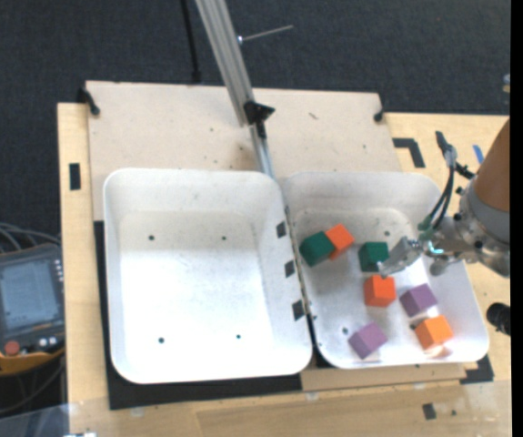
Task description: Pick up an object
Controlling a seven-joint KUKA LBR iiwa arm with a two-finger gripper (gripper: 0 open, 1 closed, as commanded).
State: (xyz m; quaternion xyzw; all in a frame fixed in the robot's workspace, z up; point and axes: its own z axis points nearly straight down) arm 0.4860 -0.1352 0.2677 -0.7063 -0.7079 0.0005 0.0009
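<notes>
The right bin (370, 194) holds several small blocks. A green block (316, 248) touches an orange block (340, 238) near the bin's left side. A darker green block (372, 256) lies in the middle, with an orange block (380, 290) just below it. Two purple blocks (417, 299) (367, 340) and another orange block (434, 331) sit toward the front right. My gripper (397, 260) reaches in from the right, low over the bin, beside the dark green block and above the middle orange block. I see nothing held between its fingers.
The left bin (197, 185) stands beside the right one, sharing a raised divider (293, 271). A slanted metal pole (229, 53) rises behind the bins. A teach pendant (17, 303) lies off the bench at the left.
</notes>
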